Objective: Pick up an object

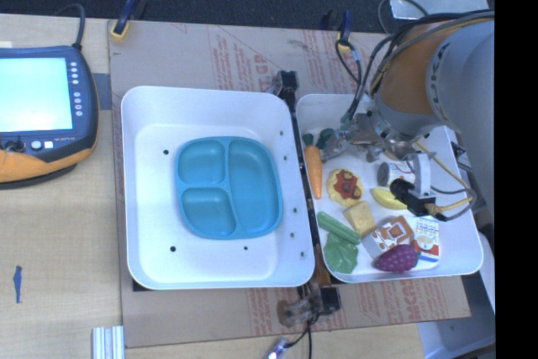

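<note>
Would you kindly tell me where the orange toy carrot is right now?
The orange toy carrot lies in the right white bin, along its left wall, just left of the round pizza-like toy and above the green toy vegetables.

Blue divided plate (228, 187) in the left white bin (143, 181); screened handheld pendant (40, 109) at far left.

Bright, even light from above washes the two white bins (210, 109) almost to glare, and shadows beneath them are faint. The pendant screen (34, 92) is blown out pale. Small toy foods look soft and slightly blurred.
</note>
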